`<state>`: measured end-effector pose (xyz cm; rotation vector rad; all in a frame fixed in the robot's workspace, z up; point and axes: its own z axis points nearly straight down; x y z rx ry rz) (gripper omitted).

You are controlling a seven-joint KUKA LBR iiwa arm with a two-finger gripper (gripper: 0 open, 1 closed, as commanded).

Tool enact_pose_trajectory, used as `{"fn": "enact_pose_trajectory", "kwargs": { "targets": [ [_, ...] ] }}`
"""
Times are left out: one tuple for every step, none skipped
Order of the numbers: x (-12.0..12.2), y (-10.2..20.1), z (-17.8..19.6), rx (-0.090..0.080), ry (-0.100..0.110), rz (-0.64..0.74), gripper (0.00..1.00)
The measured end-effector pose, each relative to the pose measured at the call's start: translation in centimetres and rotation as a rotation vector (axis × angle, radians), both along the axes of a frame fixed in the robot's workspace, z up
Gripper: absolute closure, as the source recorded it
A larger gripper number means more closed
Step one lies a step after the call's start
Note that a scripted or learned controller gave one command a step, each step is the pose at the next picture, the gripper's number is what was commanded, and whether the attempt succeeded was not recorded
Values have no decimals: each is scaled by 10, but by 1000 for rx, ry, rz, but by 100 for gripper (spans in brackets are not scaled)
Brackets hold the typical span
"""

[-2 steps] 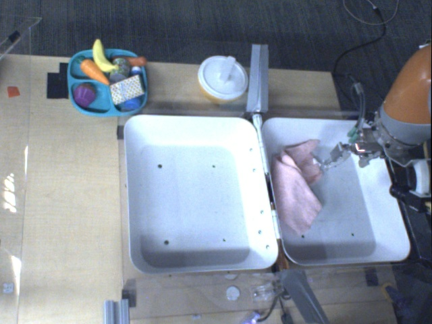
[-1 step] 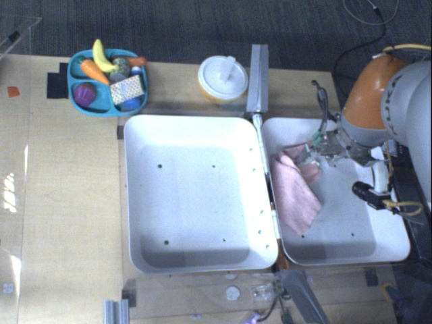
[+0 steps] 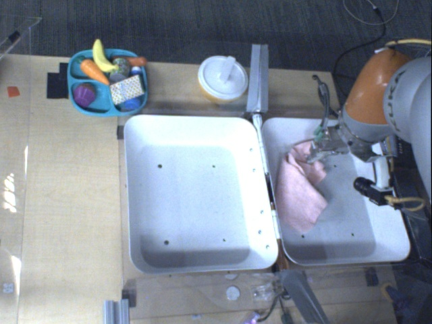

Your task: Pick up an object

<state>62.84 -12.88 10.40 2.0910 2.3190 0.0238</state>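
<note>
A: The tool (image 3: 317, 147) is down in the right bin (image 3: 385, 241), right at the upper corner of the pink cloth (image 3: 300, 189). Clenched or released? From this angle I cannot tell; the metal blurs into the fabric.

B: And the cloth itself?

A: It lies crumpled in the left half of that bin, its long edge running just beside the wall shared with the left bin (image 3: 196, 255). Its top corner looks bunched up under the tool.

B: Room to move?

A: Plenty. Bare white floor spreads to the cloth's right and below it, out to the bin's far rim. The arm (image 3: 378, 93), orange band showing, hangs over the bin's upper right corner.

B: Beyond the bins?

A: On the table (image 3: 61, 201), well apart, a white lidded cup (image 3: 223, 78) sits above the left bin, and a blue tray of toy food (image 3: 108, 81) farther left.
</note>
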Motion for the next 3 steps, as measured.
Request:
{"fn": "enact_pose_trajectory", "kwargs": {
  "targets": [
    [-13,8,18,-3,16,248,100],
    [-24,24,-12,-10,8,473,100],
    [8,113,92,1,15,60,100]
  ]
}}
